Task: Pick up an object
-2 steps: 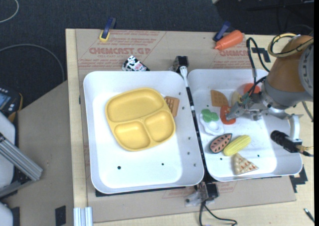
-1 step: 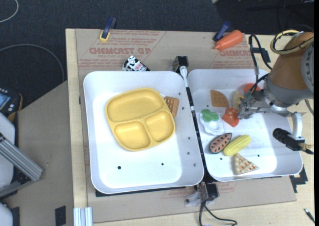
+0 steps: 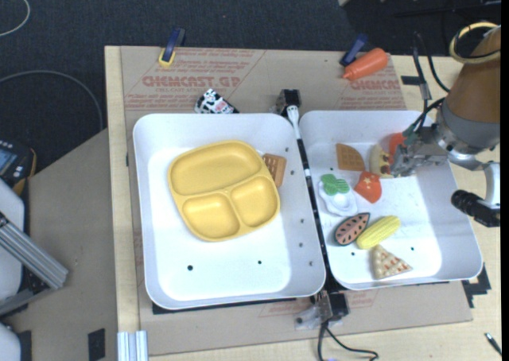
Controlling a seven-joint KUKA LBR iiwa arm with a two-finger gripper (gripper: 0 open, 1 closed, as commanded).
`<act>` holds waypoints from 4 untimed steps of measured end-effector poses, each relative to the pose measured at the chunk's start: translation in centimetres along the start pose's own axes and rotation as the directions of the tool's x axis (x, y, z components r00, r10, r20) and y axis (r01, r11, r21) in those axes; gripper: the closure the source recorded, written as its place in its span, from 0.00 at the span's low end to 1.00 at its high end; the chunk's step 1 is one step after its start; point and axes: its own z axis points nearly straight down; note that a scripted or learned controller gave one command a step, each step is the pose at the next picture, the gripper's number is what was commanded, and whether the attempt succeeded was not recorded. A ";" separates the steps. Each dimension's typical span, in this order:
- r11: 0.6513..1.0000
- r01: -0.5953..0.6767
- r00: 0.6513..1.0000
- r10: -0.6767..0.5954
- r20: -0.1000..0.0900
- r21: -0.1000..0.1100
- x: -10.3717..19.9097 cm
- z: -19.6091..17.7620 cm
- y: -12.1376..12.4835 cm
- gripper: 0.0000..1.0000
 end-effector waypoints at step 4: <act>1.000 0.004 1.000 -0.004 -0.006 0.010 10.3 -5.8 -5.1 1.00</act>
